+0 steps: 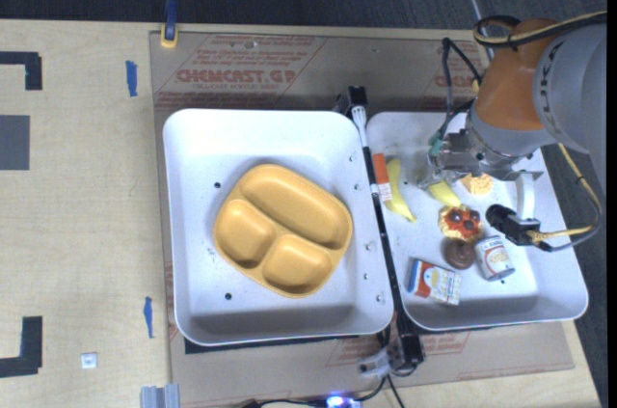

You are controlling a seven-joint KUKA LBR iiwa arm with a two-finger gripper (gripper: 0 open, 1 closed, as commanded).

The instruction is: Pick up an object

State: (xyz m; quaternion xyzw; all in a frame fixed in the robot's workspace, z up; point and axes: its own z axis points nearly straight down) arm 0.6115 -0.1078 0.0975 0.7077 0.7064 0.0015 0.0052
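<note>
Nearest us, at the six o'clock edge of the right bin, lies a small printed carton, with a brown round piece and a little white tub just beside it toward three o'clock. Going up toward twelve we see a red and orange lumpy toy, a yellow banana-like piece and an orange stick along the bin's nine o'clock wall. The left bin holds a yellow divided tray.

Our arm reaches in from three o'clock and has its gripper low over the upper middle of the right bin, above a pale yellow piece and an orange-yellow bit. We cannot tell how wide the hand is set, nor whether it has anything; we see nothing clearly caught in it.

We judge the step to be the descent or the closing on a target, most likely one of those yellow pieces right beneath the hand. Next, we would need a firm close on a single item, then a straight lift clear of its close neighbours; crowding there could make the grasp slip.
</note>
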